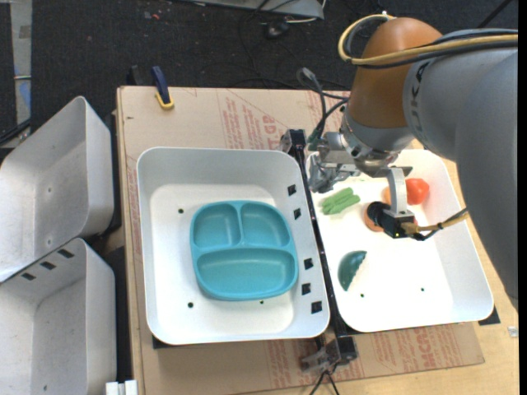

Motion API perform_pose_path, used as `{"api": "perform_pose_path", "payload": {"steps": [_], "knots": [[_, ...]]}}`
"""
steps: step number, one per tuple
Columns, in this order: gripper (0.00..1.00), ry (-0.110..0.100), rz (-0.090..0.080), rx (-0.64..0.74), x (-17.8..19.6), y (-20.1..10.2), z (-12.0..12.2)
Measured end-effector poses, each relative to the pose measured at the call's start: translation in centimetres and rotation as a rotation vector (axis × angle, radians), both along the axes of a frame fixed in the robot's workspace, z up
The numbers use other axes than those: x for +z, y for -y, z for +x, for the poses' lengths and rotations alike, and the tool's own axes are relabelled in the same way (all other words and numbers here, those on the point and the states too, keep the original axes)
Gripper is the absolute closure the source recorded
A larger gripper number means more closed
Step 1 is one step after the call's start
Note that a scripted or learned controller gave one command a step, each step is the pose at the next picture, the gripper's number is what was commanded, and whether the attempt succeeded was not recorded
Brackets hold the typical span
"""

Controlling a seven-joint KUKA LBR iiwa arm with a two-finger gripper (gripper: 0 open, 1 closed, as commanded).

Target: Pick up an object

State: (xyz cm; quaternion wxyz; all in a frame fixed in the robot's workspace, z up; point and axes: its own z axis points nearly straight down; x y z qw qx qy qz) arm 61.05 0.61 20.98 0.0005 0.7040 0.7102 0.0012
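in the right bin (428,303), beyond a dark teal piece (352,267), a bright green, ridged pod-like toy (338,201) lies by the left wall, long axis slanting near-left to far-right, just before the hand (329,169), whose spread i cannot tell.

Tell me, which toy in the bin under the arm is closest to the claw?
The light green bumpy pod-shaped piece, right beside the claw. The orange-red round piece and the dark teal curved piece lie farther off.
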Motion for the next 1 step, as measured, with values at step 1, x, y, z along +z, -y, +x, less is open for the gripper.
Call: {"api": "perform_pose_path", "payload": {"steps": [1], "knots": [[1.0, 0.001, 0.001, 0.0, 1.43, -6.08, 0.7]]}}
